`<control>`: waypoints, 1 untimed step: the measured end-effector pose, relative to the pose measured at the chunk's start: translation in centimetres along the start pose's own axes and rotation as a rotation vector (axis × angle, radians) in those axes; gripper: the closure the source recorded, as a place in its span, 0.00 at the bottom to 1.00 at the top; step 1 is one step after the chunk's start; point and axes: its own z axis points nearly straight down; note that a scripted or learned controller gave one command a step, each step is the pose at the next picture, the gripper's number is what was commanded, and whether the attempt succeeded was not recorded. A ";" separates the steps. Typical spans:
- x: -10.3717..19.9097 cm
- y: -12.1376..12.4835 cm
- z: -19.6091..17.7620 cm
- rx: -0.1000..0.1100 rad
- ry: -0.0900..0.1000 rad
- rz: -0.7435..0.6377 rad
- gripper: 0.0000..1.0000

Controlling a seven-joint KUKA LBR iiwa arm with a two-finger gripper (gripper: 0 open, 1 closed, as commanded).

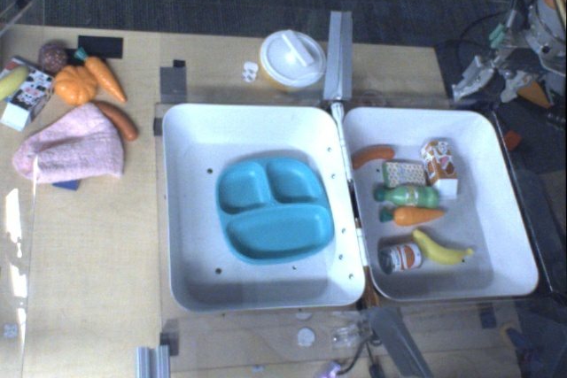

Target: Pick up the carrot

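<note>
An orange carrot [418, 215] with a green top lies in the right bin [505, 190], between a green bottle [407, 196] above it and a banana [441, 250] below it. A second carrot [106, 77] lies outside the bins on the bench at the far left. The arm's end with the gripper [485, 77] hangs beyond the right bin's far right corner, well away from both carrots and with nothing seen in it.
The right bin also holds a sausage [373, 156], a small carton [438, 162], a snack box [404, 173] and a can [400, 258]. A blue divided plate [275, 208] sits in the left bin [190, 190]. A pink cloth [71, 148], a pumpkin [74, 84] and a white lid [292, 57] lie on the bench.
</note>
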 end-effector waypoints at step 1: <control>-2.4 -5.8 11.6 0.003 0.000 0.032 0.00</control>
